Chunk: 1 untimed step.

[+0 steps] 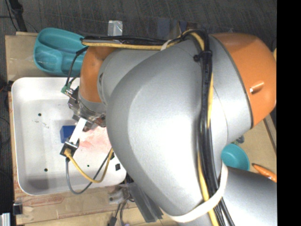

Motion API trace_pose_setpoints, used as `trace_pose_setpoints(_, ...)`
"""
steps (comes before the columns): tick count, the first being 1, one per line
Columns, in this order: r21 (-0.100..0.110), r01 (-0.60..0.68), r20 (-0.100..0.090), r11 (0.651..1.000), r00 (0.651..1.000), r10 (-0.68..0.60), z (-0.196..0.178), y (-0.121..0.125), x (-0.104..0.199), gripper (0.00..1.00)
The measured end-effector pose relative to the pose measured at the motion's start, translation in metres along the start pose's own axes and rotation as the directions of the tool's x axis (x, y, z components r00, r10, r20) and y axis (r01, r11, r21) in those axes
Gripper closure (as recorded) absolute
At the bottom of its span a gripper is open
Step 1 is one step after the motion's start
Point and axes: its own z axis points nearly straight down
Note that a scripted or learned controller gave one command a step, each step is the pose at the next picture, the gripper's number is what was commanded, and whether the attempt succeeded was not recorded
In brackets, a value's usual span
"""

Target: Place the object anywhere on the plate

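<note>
A small blue object (67,133) lies on the floor of the left white bin (28,126), near its middle. Just right of it a pale pink plate (94,142) peeks out from under the arm. My gripper (83,119) hangs low over the bin, right above the blue object and the plate's left edge. The grey arm and its orange band cover most of it. A white connector with a yellow cable (77,166) hangs from the wrist across the blue object's right side.
A teal scoop-like container (54,51) lies beyond the bin's far left corner. A teal bowl (235,157) and an orange item (265,172) show at the right, past the arm. The arm's bulk hides the right bin.
</note>
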Motion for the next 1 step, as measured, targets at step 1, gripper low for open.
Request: trace_pose_setpoints(1,-0.006,0.160,-0.003,0.987,0.987,-0.160,-0.0415,0.0207,-0.0323,1.00)
